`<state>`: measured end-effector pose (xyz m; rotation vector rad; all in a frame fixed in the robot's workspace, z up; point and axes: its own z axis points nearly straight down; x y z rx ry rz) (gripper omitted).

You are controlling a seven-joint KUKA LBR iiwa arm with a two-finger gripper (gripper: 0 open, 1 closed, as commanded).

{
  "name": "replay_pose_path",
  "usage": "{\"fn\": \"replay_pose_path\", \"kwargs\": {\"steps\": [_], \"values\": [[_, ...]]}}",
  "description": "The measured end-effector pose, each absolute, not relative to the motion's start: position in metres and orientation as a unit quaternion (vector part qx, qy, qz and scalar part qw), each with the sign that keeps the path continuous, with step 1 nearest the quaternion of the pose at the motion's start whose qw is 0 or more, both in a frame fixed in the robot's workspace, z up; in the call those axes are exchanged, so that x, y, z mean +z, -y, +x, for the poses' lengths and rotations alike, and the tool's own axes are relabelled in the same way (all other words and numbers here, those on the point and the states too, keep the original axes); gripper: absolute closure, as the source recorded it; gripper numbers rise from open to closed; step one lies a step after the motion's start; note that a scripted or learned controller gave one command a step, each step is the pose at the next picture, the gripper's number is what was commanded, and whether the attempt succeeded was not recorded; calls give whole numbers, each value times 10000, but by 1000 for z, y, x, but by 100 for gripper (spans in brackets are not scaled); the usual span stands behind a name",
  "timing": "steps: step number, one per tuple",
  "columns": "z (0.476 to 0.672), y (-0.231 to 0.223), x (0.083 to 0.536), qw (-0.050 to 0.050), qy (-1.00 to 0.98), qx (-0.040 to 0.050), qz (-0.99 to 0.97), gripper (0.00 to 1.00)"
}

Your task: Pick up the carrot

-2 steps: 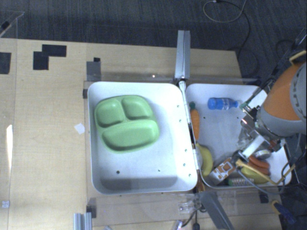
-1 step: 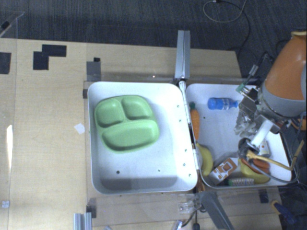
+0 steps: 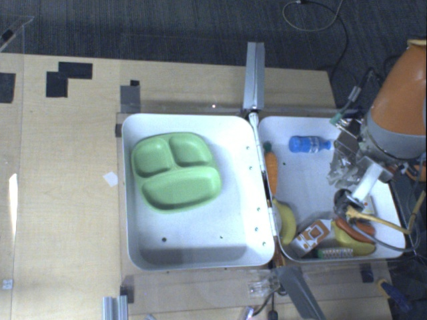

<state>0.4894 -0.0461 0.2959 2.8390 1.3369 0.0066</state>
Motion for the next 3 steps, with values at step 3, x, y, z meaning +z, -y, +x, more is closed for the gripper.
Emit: {"fn": "replay_pose_path", "kwargs": {"steps": [3], "values": [[488,-10,363,8,-2257,17,9742,100]]}}
